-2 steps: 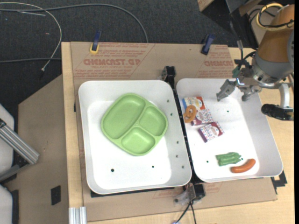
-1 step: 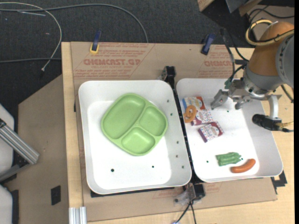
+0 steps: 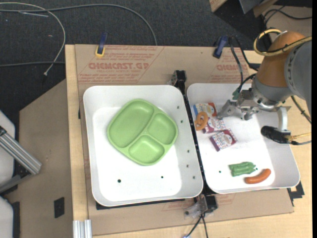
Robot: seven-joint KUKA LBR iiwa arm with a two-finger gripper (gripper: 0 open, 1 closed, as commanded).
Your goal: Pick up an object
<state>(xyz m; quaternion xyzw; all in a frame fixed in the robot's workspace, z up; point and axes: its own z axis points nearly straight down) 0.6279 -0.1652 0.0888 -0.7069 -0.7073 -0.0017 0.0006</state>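
1. A cardboard-covered worktop (image 3: 124, 63) stands on dark carpet and carries two shallow white bins side by side.
2. The hand (image 3: 237, 108) hangs over the far part of the right bin (image 3: 285, 157); whether it is spread or pressed together I cannot tell.
3. Just left of it lie a small snack packet (image 3: 204, 109) and an orange ring-shaped toy (image 3: 201, 120), with a maroon packet (image 3: 221, 139) nearer.
4. Toward the near edge sit a green toy pepper (image 3: 241, 168) and an orange toy sausage (image 3: 257, 176).
5. The left bin (image 3: 99, 182) holds a green divided plate (image 3: 142, 131).
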